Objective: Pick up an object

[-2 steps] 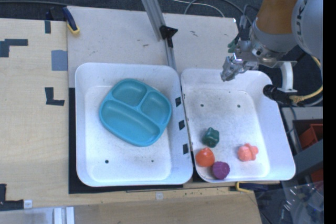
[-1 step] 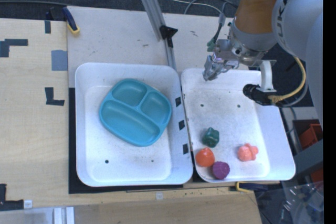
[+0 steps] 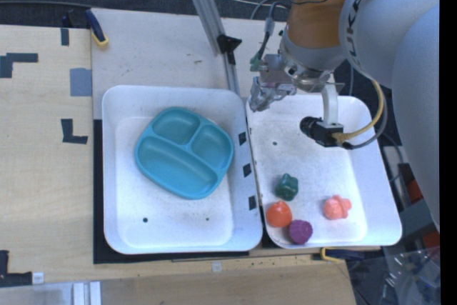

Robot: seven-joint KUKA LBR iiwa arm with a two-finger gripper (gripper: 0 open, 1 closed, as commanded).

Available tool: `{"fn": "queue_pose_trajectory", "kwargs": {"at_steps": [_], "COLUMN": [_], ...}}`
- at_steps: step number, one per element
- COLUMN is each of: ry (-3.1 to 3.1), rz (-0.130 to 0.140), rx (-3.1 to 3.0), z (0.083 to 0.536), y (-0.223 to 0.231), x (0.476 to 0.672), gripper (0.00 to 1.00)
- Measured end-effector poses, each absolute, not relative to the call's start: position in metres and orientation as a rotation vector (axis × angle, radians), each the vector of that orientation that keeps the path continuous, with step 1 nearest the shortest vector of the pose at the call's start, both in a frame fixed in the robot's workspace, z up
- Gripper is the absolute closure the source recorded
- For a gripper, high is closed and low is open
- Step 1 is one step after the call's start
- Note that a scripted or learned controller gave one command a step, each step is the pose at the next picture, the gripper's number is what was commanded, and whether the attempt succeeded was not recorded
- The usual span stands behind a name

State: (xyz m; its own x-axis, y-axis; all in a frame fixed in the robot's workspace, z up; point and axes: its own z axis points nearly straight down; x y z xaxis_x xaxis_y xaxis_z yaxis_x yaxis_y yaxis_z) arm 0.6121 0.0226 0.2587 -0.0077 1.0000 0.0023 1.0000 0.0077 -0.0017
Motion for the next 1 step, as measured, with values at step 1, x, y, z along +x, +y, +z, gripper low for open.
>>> {"fn": "queue_pose_trajectory", "kwargs": {"at_steps": [1], "ry": [-2.228], "rz": [0.001], "rx": [-2.210], "z": [0.2586], "y": [0.0816], "x": [0.6011], "gripper": [1.00]}}
